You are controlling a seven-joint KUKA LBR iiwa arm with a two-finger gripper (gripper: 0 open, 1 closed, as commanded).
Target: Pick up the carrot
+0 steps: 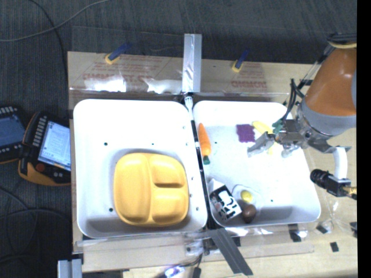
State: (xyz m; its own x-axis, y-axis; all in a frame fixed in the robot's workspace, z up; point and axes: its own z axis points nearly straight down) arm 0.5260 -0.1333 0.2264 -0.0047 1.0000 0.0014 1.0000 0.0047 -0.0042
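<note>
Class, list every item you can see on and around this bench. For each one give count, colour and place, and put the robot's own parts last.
Bins: two, white, side by side on the bench; left bin, right bin.
Divided tray: one, yellow, in the left bin.
Carrot: one, orange, right bin, along its left wall.
Purple object: one, right bin, upper middle.
Yellow object: one, just right of the purple one, near the end effector.
Black-and-white object: one, right bin, front left corner.
Small yellow item and brown item: one each, beside it.
Handheld pendant: one, dark with a lit screen, left of the bench.
Arm: one, grey with orange band, from the right.
End effector: one, over the right bin, apart from the carrot.
</note>
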